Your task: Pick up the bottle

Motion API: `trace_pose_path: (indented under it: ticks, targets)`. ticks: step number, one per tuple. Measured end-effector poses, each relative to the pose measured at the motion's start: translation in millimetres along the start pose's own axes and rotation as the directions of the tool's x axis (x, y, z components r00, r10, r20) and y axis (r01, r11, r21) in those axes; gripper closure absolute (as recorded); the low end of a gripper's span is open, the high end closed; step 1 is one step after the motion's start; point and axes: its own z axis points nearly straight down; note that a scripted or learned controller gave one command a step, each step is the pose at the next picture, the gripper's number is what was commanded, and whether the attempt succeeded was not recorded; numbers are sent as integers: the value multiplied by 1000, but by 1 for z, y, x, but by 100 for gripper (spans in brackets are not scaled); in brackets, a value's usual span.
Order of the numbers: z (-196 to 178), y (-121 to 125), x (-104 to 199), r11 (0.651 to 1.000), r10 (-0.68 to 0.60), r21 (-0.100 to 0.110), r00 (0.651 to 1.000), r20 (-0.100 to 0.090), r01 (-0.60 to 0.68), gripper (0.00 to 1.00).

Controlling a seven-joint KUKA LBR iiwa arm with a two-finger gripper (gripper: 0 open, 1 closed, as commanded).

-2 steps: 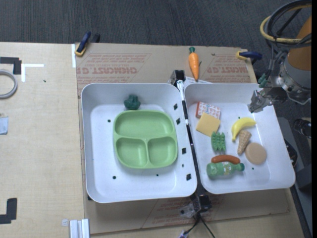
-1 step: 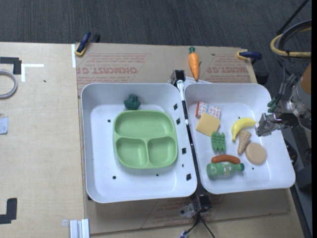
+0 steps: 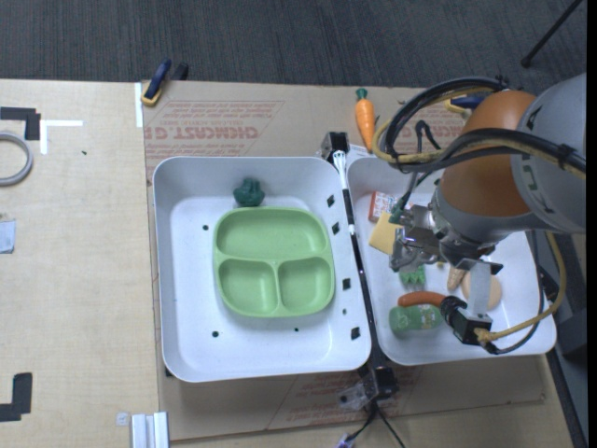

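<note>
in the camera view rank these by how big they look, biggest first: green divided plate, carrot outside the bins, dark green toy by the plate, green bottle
1. green divided plate, far the largest
2. green bottle and carrot: look about alike, so no ranking between them
3. dark green toy, smallest

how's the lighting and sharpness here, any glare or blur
Camera view: even, soft light; mild sheen on the left bin's rim; the green tray is crisp; small items in the right bin look soft and sit partly under the arm, which shades them.
</note>
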Motion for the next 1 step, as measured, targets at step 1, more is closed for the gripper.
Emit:
trace_pose_path:
  ticks: [1]
  targets:
    - [0, -48, 93, 989, -151, 1, 989, 0, 151, 100]
